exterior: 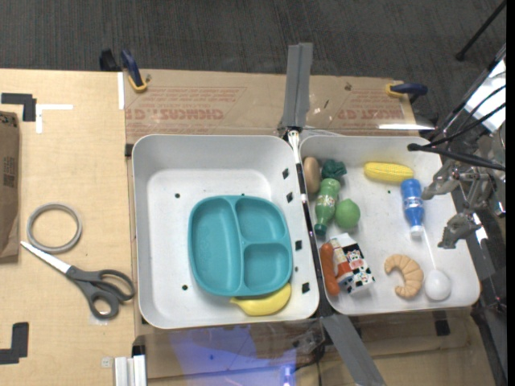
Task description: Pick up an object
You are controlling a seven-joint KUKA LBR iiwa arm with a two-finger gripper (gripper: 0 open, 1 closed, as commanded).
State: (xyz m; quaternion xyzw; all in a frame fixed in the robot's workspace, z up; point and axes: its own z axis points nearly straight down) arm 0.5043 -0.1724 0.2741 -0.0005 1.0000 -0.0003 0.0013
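The gripper (pixel 460 215) sits at the right edge of the frame, over the right rim of the right bin (pixel 378 300); its dark linkage blurs together there, so I cannot tell whether it is wide or narrow, and nothing shows between its tips.

No single object is named, so any in the right bin will do. Nearest the gripper are the blue bottle (pixel 411 202), the croissant (pixel 405 274) and a white ball (pixel 437 284) in the lower right corner.

Risks, as I judge them:
- The ball lies against the bin wall, so a finger may strike the rim or roll it away.
- The bottle is round and may roll out of a closing grip.
- Along the left wall the green bottle (pixel 325 203), green ball (pixel 348 213), carrot (pixel 328 268) and printed box (pixel 352 267) crowd together; a descent there could catch two things or jam.

Count:
- Right bin: one corn cob (pixel 388 171), one blue bottle, one green bottle, one green ball, one small dark green item (pixel 332 168), one tan piece (pixel 311 170), one carrot, one box, one croissant, one white ball
- Left bin (pixel 153 215): one teal tray (pixel 240 244), one banana (pixel 265 301) under its lower edge
- Left of the frame, on the bench: one pair of scissors (pixel 84 277), one tape roll (pixel 54 227)
- Top: two clamps, left (pixel 133 71) and right (pixel 409 90)
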